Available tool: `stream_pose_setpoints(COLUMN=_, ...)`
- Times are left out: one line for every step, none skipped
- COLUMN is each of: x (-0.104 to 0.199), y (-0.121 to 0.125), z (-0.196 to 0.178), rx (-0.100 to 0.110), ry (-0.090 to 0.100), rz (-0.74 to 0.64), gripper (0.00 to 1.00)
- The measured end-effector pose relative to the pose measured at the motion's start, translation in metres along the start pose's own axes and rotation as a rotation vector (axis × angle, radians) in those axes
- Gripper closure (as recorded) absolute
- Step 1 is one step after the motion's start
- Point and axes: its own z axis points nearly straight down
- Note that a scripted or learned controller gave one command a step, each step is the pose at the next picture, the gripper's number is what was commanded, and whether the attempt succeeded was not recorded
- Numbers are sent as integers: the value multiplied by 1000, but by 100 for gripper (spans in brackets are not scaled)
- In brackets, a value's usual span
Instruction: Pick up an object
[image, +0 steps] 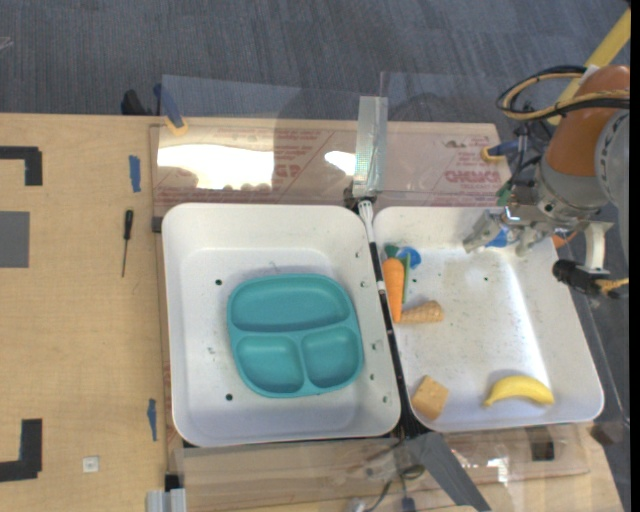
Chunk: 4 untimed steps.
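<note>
We see two white bins side by side on the tabletop (70, 330). The left bin (190, 250) holds a teal divided plate (294, 335) with three compartments, lying flat near its middle.

The right bin (560, 330) holds several small things. At about ten o'clock in that bin, close against the wall shared with the left bin, an orange carrot (395, 288) lies lengthwise, with a small blue piece (410, 257) touching its upper end. Just beside the carrot's lower end, toward three o'clock of it, lies a tan cone-like piece (422, 313). At about seven o'clock in the bin sits a tan chunk that looks like bread (431, 398), and at about five o'clock lies a yellow banana (519, 391), well apart from the carrot group.

The arm (585, 150) comes in at about one o'clock of the right bin, grey with an orange part above the wrist and cables looped over it. Its pincer (497, 232) sits over the upper edge of the right bin. We see nothing between its fingers, and we cannot tell how far they are spread. It is apart from every item in the bin; the nearest is the small blue piece, toward its eight o'clock.
</note>
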Motion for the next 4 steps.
stream_pose_setpoints(x=-8, y=3, z=-38, rx=-16, ry=-8, rz=23, gripper=0)
stream_pose_setpoints(x=-8, y=2, z=-36, rx=-12, ry=-7, rz=23, gripper=0)
stream_pose_setpoints(x=-8, y=2, z=-36, rx=-12, ry=-7, rz=23, gripper=0)
stream_pose_setpoints(x=-8, y=2, z=-36, rx=-12, ry=-7, rz=23, gripper=0)
